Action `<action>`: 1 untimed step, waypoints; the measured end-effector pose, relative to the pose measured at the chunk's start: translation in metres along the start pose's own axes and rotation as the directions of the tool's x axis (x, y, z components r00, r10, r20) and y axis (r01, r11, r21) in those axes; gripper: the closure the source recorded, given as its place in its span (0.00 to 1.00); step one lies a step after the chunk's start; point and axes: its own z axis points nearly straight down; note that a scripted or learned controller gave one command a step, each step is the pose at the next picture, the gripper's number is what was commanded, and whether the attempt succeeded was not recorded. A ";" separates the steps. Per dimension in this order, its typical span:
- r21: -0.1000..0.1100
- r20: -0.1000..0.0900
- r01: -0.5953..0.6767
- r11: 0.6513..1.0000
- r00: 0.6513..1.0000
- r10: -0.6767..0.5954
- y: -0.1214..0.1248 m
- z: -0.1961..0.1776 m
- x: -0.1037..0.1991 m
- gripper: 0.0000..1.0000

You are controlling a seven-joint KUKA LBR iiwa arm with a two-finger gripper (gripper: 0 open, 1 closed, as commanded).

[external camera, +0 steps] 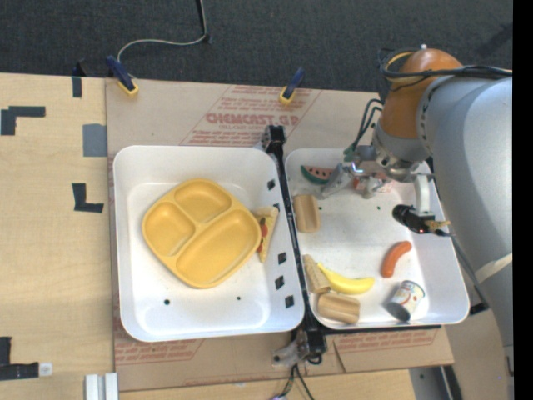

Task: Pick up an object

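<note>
My gripper [360,178] hangs low over the back of the right bin [366,232], under the orange band of the arm. A watermelon slice [316,173] lies just left of it, close to the gripper tip; I cannot tell whether they touch. Further forward in this bin lie a tan block [306,213], a yellow banana [346,283], a pale stick [315,273] and a bread-like loaf [338,308]. A red sausage [396,258] and a small tipped can [405,298] lie at the right front.
The left bin [137,307] holds a yellow divided plate [200,232] with a sandwich wedge [266,232] tucked against its right side. A black divider [283,223] separates the bins. The grey arm covers the right bin's far right rim.
</note>
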 end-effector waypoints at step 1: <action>0.000 0.004 -0.003 1.000 1.000 0.003 0.000 0.000 0.014 0.00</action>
